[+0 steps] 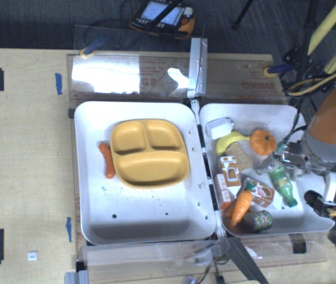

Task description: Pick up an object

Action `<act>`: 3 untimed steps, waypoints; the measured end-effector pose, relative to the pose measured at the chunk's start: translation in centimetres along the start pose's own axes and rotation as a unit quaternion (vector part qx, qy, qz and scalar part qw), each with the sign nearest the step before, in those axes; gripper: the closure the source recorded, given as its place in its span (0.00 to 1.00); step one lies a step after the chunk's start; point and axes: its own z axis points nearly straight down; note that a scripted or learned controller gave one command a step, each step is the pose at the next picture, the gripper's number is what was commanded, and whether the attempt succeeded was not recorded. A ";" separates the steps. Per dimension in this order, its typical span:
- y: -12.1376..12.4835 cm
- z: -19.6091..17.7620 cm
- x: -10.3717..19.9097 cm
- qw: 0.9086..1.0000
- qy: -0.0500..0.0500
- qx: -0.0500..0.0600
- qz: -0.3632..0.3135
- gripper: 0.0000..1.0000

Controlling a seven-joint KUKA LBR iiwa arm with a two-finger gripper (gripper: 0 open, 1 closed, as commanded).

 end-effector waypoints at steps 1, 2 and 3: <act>-1.3 -3.2 -1.2 1.000 -0.003 0.004 0.018 0.00; -2.9 0.1 0.1 1.000 -0.003 0.001 0.010 0.00; -2.8 -0.7 0.0 1.000 -0.003 0.001 0.010 1.00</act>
